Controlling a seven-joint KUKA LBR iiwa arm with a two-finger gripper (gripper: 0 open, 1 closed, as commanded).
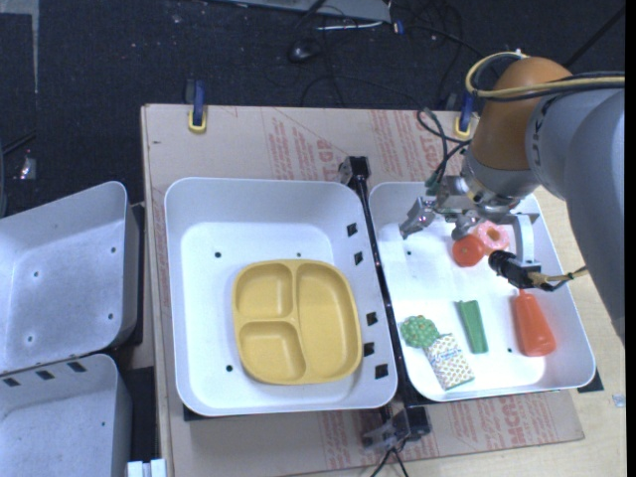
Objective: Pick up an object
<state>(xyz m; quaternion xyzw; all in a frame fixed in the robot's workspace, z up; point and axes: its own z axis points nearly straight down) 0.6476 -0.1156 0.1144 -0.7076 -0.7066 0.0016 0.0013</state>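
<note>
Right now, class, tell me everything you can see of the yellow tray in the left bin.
The yellow tray is a glossy, plastic-looking plate with rounded corners and three compartments: two on its left, one long one on its right. It lies flat and right side up, slightly rotated, on the floor of the left bin. Its compartments hold nothing, and nothing else touches it.

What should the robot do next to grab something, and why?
Probably lower a little onto the red-orange round toy. The gripper hangs right over it in the right bin, so it is the closest thing. The orange carrot-like toy, green stick, broccoli toy and small patterned box lie farther off.
</note>
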